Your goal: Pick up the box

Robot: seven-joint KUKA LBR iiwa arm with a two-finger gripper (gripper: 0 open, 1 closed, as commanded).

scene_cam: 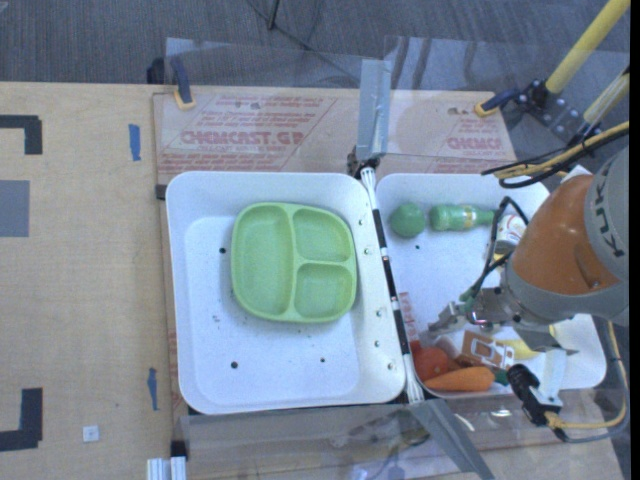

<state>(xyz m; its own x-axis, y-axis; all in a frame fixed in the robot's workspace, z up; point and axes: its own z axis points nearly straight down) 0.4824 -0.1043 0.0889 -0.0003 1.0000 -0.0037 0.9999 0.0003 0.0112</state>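
One camera, fixed above the bench (70, 268), looks down at a slant; the left bin (200, 368) fills mid-frame, the right bin (440, 258) sits toward the right edge; grey floor crosses the top; the arm (570, 248) enters at right, near enough, seemingly, to hide that bin's far corner.

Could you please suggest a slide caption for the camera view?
The arm's claw hovers low over the right bin beside a small box; a green divided plate lies in the left bin.
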